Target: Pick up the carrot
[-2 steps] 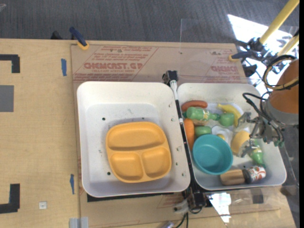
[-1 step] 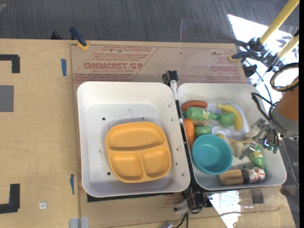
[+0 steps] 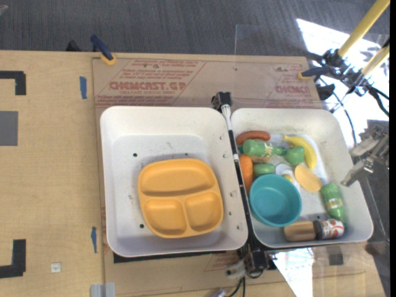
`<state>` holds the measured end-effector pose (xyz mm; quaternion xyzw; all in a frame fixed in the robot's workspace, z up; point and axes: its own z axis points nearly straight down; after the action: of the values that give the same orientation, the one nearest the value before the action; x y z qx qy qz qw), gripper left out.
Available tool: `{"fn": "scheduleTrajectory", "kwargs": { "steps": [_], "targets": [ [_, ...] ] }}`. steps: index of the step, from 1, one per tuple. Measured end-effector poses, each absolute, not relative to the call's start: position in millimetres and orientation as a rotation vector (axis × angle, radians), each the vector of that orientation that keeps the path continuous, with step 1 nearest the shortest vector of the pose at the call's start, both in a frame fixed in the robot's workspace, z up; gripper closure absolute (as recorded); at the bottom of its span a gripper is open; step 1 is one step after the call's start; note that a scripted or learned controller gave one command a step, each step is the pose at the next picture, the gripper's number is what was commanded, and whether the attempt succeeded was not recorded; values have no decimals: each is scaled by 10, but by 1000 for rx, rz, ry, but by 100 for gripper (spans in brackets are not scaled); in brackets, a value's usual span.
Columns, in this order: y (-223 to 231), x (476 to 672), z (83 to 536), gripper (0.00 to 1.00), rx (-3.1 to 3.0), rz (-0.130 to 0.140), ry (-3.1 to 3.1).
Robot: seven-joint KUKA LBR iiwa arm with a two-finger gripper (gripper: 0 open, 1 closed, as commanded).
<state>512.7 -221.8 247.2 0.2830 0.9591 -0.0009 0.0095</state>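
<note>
Carrot (image 3: 246, 171) lies wedged against the right bin's (image 3: 356, 184) left wall beside the teal bowl (image 3: 275, 199) — descend steeply, pinching across its width. Pincer's (image 3: 365, 155) opening: cannot tell.

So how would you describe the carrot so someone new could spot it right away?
Look in the right bin, the one crowded with toy food. Go to its left wall, just above the teal bowl. The carrot is the orange piece lying along that wall, below the red sausage; the toys beside it are green or yellow.

One fixed camera looks down (slantwise) on both bins (image 3: 117, 129).
</note>
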Motion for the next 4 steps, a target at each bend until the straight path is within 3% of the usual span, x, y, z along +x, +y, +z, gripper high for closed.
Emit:
{"fn": "scheduleTrajectory", "kwargs": {
  "steps": [1,2,3,4],
  "targets": [
    [-2238,5283,3840,0,512,-6,3080],
    [-2233,5300,3925,100,510,-7,3076],
    [-2218,5790,3144,100,176,2,3134],
    [-2220,5823,3304,100,175,-6,3116]
  ]
}}
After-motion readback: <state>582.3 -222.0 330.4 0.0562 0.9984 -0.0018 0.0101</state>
